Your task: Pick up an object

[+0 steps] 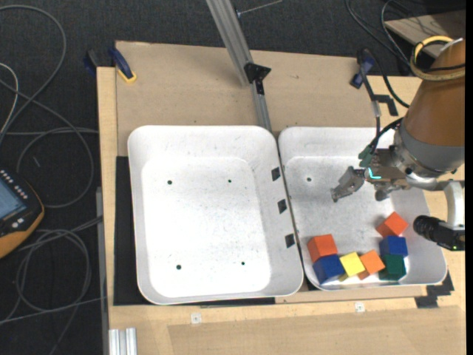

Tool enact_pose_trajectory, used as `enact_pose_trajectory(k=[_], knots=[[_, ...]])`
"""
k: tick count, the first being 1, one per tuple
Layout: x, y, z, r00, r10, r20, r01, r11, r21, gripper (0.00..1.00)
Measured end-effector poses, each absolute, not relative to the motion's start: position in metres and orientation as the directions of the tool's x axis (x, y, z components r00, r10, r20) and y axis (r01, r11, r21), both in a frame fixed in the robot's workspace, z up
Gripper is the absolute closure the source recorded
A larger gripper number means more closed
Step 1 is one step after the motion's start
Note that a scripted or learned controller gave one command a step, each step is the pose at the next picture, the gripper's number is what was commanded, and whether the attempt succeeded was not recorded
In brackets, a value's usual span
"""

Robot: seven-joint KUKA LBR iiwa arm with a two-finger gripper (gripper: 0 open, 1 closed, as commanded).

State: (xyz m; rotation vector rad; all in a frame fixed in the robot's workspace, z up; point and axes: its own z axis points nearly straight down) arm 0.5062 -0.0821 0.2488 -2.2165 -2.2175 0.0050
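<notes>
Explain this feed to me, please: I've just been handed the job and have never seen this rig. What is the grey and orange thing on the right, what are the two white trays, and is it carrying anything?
You are looking down at a slant from one fixed camera above a wooden bench. The grey and orange shape is a robot arm reaching in from the right. At its tip is a two-finger gripper, the small grey claw over the right bin. Nothing shows between its fingers, so it is carrying nothing; whether they are open or closed I cannot tell.

The two shallow white trays are bins, side by side. The left bin shows bare floor. In the near corner of the right bin lies a cluster of small coloured blocks: an orange block, a yellow block, a blue block, plus others in orange, blue and green. The gripper sits apart from them.
</notes>
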Motion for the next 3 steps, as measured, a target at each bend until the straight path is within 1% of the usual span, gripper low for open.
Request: enact_pose_trajectory(k=[1,2,3], knots=[[0.507,-0.082,0.251,0.000,1.000,0.001,1.000,0.000,0.000,0.00],[0.507,-0.084,0.208,0.001,1.000,0.002,1.000,-0.001,-0.007,0.00],[0.504,-0.090,0.164,0.002,1.000,0.002,1.000,-0.002,-0.008,0.00]])
